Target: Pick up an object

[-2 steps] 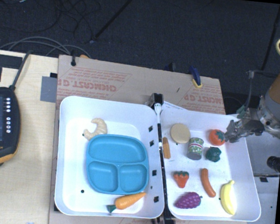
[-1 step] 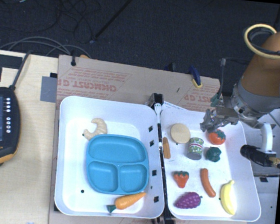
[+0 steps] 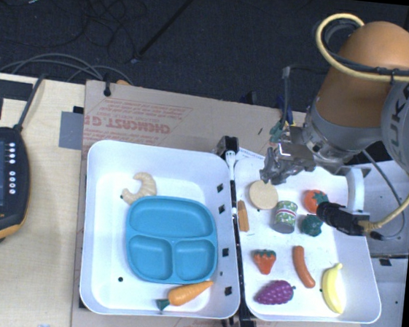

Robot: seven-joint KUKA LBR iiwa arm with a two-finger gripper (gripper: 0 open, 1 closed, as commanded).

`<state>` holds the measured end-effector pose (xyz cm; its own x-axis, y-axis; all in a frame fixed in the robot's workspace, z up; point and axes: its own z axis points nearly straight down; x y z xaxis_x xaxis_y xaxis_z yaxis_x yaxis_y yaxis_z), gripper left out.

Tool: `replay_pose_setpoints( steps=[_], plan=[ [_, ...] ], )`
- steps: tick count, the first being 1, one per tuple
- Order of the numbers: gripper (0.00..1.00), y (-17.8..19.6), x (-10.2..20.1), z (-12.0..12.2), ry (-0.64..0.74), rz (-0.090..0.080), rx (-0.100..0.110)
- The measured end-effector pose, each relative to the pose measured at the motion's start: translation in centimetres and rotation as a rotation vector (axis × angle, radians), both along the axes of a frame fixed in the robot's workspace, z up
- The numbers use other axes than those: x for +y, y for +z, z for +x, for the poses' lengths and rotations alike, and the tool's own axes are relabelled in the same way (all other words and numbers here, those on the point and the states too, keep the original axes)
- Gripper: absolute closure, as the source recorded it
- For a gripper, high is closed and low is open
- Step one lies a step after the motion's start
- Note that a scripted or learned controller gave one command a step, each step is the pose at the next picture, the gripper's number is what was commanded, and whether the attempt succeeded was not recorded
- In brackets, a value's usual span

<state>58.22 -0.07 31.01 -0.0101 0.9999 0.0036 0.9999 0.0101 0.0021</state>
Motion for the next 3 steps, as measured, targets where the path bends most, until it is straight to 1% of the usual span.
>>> replay_pose_setpoints(
  steps=[1,2,3],
  plan=[
    [1.0,-6.1,8.4,0.3,-0.003,-0.002,0.011],
    [1.0,8.3,14.0,2.4,-0.004,0.001,-0.013],
    [1.0,-5.4,15.6,-0.1,-0.009,-0.007,0.02]
  ],
)
